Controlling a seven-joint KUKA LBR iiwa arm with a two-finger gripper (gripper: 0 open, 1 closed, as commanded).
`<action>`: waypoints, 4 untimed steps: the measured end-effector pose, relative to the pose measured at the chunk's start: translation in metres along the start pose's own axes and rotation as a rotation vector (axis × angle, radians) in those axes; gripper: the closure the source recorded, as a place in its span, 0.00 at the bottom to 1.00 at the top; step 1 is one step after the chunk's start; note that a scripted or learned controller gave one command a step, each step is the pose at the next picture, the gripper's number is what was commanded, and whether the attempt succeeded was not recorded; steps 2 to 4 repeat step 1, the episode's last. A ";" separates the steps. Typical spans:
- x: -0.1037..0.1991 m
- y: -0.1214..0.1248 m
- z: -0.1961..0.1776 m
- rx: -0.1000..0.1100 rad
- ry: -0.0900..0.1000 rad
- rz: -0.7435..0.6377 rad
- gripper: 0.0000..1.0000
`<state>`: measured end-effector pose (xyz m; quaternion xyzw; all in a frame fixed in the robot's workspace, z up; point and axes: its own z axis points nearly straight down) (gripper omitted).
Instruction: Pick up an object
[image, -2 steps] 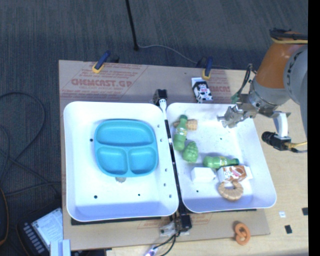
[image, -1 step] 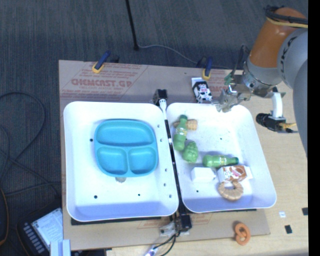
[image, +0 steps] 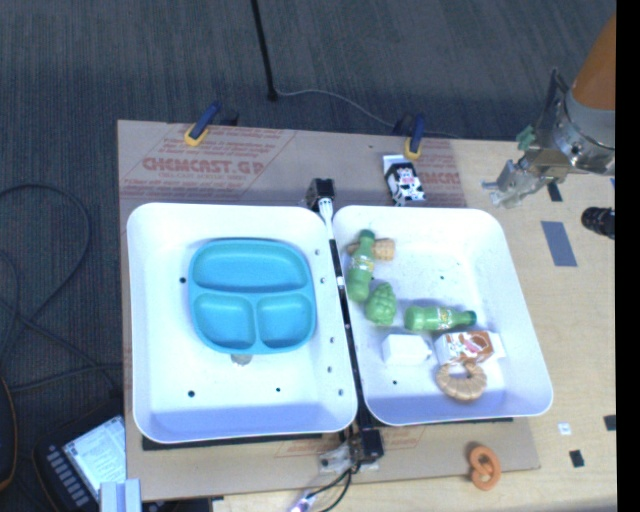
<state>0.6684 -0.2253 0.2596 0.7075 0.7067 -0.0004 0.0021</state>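
The right bin (image: 510, 270) holds several items. A green bottle (image: 362, 260) lies near its left wall, with a knobbly green toy (image: 380, 303) just below it. Another green bottle (image: 437, 318) lies on its side mid-bin. Toward the bin's front are a white block (image: 405, 349), a red and white packet (image: 467, 347) and a tan ring-shaped pastry (image: 460, 381). My gripper (image: 517, 180) hangs above the bench beyond the bin's far right corner, apart from every item and with nothing in it.
The left bin (image: 160, 380) holds a blue divided tray (image: 252, 295). A small orange pretzel (image: 484, 465) lies on the bench in front of the right bin. A black and white item (image: 404, 183) and two clamps (image: 203, 122) sit along the back edge.
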 end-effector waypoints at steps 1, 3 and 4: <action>0.047 0.000 0.020 0.003 0.003 -0.002 1.00; 0.047 0.000 0.020 0.003 0.003 -0.002 1.00; 0.047 0.000 0.020 0.003 0.003 -0.002 1.00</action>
